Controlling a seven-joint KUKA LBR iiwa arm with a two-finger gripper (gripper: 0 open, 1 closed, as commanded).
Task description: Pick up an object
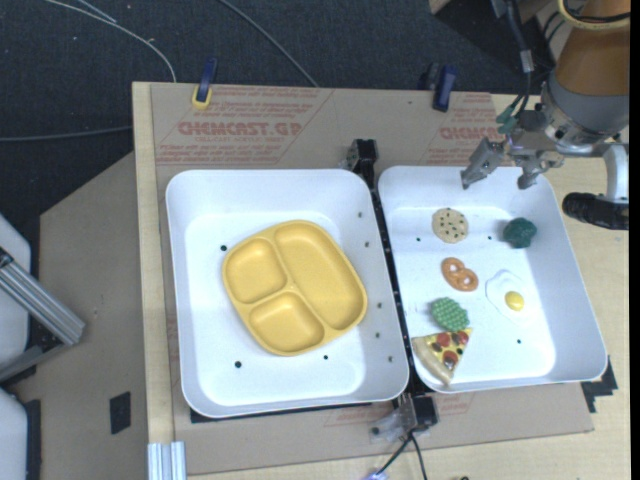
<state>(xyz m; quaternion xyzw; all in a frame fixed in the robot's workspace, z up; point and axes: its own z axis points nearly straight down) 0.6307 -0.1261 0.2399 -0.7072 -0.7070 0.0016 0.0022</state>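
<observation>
Nearest my camera, the pizza slice point(441, 353) lies at the right bin's point(575, 268) front-left corner, but I'll run through things by size. My arm point(590, 38) reaches in over that bin's back-right corner. In the left bin point(190, 268) a yellow tray point(293, 286) with three compartments sits mid-floor. The gripper point(503, 168) hangs over the right bin's back edge, fingers spread, nothing between them. Then the small pieces in the right bin: the green ball point(519, 232) toward the right edge, the egg point(511, 298) in front of it, the green waffle point(450, 314) just behind the pizza, the cookie point(450, 225) nearest the gripper, and the pretzel point(460, 273) mid-floor.

I judge the cookie the easiest pick. To do it well, I'd centre the fingers over it, descend straight, and close only near the floor, since flat pieces slip.
</observation>
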